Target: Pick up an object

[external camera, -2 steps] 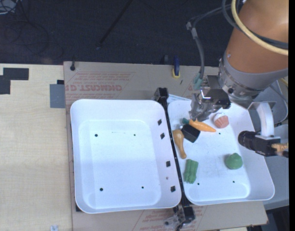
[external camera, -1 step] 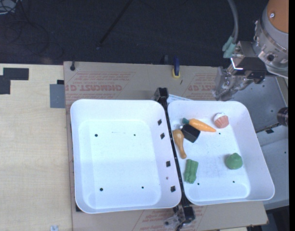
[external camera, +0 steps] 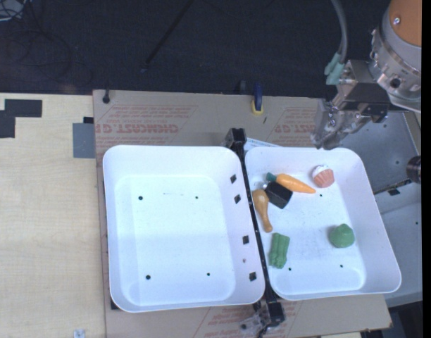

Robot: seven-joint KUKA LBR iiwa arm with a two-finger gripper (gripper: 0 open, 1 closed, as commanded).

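Tool [external camera: 333, 131] above right bin's [external camera: 374, 189] far rim, carrying nothing, finger state unclear | carrot [external camera: 295, 183] lies in that bin, touching black block [external camera: 277, 194] | likely light, stiff, smooth toy | grip across thick middle

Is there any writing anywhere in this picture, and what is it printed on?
Red print runs along the brown cardboard sheet under the bins, at its far edge and again at its near edge. It appears upside down and too blurred to read.
I can make out no other text.
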